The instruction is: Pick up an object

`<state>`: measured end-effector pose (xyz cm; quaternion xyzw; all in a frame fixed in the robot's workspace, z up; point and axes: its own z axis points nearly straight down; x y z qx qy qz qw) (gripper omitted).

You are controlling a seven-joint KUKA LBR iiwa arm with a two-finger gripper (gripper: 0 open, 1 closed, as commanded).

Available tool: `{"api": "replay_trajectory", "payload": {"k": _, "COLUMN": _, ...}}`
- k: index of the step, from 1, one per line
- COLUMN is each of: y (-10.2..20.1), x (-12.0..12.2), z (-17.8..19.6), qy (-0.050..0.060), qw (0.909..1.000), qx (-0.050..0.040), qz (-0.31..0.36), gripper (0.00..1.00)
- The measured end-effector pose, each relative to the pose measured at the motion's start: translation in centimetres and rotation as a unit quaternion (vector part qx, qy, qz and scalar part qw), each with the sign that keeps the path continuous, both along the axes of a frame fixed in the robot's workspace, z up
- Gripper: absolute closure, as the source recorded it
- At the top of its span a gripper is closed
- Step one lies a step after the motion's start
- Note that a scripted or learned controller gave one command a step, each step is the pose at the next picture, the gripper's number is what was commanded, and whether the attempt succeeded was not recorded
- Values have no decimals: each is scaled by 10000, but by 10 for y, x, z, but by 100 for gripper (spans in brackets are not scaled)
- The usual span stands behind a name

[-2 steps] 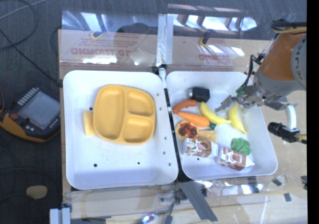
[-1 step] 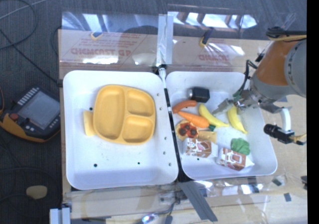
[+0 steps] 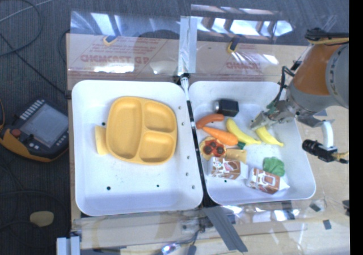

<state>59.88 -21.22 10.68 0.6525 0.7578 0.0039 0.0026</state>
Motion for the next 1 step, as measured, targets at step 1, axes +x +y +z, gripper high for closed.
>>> {"api": "replay_trajectory", "payload": {"k": 1, "y": 35, "x": 57, "z": 101, "qy": 48, "qw": 9988, "qx": -32, "qz": -492, "gripper": 100}}
